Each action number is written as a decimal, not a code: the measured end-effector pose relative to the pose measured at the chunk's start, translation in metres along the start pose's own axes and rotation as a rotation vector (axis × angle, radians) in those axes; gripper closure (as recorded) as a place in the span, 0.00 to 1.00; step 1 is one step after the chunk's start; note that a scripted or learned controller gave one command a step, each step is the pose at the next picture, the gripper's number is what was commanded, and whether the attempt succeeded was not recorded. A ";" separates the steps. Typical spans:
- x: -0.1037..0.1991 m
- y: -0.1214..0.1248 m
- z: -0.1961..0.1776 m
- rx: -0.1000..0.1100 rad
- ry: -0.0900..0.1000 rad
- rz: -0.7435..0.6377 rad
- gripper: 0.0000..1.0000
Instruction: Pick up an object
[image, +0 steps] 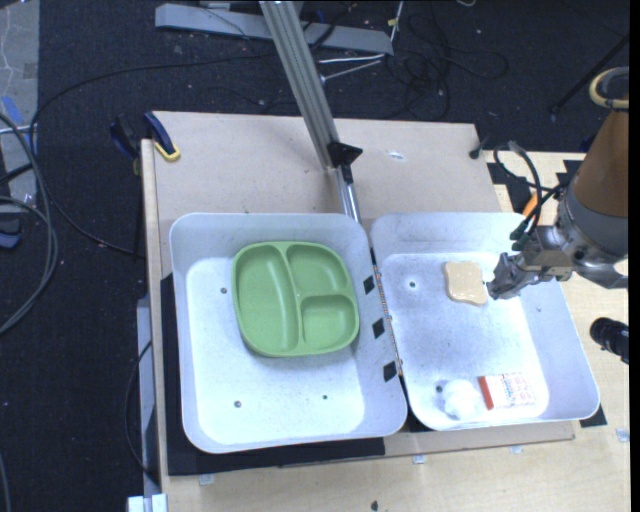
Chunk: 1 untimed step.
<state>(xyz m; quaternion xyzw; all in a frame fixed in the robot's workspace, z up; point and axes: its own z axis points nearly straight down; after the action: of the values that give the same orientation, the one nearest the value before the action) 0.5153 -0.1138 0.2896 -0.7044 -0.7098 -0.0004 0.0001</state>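
— Nearest the lens, along the lower edge of the right-hand shallow white bin (560, 330), sit a small white puffy ball (459, 398) and, just beside it, a flat red-and-white printed packet (511, 389). What else is down there?

— Farther up that same bin lies a tan, flat, roughly square piece that looks like a slice of toy bread (465, 282). The left white bin (200, 400) carries a green plastic divided plate (296, 298), lying flat with its three compartments bare.

— And the tool?

— The dark two-finger gripper (497, 285) hangs low at the tan slice's right edge, touching it or very nearly. From this slanted view I cannot tell how far its tips are spread, nor whether anything is pinched. The slice appears to lie on the bin floor.

— Why come in there?

— My guess: the arm reaches from the right, so that slice is the closest target, and it lies apart from the other items, leaving room around it. A thin, flat piece offers little to grip, though, so approaching by its edge may simply push it sideways.
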 end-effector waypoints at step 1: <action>0.060 0.003 0.017 0.001 0.001 0.000 1.00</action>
<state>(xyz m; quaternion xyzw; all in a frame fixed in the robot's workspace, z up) 0.5174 -0.0541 0.2731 -0.7043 -0.7099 -0.0002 0.0008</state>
